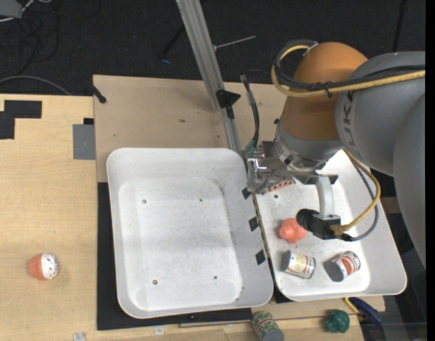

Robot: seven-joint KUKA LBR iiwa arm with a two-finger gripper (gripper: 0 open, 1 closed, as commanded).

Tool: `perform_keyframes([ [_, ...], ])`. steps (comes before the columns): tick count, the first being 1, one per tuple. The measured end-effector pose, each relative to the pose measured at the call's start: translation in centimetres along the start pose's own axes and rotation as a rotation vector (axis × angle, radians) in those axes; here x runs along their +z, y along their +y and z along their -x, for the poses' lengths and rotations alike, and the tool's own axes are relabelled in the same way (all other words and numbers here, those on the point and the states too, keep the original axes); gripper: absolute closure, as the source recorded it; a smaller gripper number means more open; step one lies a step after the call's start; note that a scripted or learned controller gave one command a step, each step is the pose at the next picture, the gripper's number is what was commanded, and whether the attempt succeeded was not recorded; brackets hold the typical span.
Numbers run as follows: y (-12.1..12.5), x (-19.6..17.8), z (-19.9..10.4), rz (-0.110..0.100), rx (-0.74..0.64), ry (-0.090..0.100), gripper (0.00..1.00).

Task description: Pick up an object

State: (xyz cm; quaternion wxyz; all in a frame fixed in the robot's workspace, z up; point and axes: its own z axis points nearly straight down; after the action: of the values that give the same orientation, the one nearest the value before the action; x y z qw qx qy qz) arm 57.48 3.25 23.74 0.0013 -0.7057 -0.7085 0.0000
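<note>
The grey arm [374, 112] with its orange band reaches in over the right bin [377, 279], and the gripper [264, 172] hangs at that bin's far left corner, right by the seam where the two bins meet. From where I stand I cannot tell whether the claw is apart or together; the wrist and its metal fittings hide it, and nothing can be seen held in it. A small striped red and white piece [281, 186] lies just beneath the wrist, near the bin's left edge.

The right bin holds the things to pick. A soft red-orange object [291, 231] sits toward the left edge, just beside a black part on a cable [318, 224]. Nearer the front edge lie a small can with a yellow and white label [301, 264] and, beside it to the right, a grey and red can [343, 266], both on their sides.

The left bin [132, 169] is white with a few small dark specks.

On the wooden bench [33, 190], well apart from the bins, a red and white ball [43, 266] rests near the front left. At the front edge sit a dark can [264, 325] and a green lump [337, 321].
</note>
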Motion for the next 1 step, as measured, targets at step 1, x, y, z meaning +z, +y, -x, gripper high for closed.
perform_keyframes([
  [1, -0.2, 1.17, -5.09, -0.004, 0.0, 0.0, 1.0],
])
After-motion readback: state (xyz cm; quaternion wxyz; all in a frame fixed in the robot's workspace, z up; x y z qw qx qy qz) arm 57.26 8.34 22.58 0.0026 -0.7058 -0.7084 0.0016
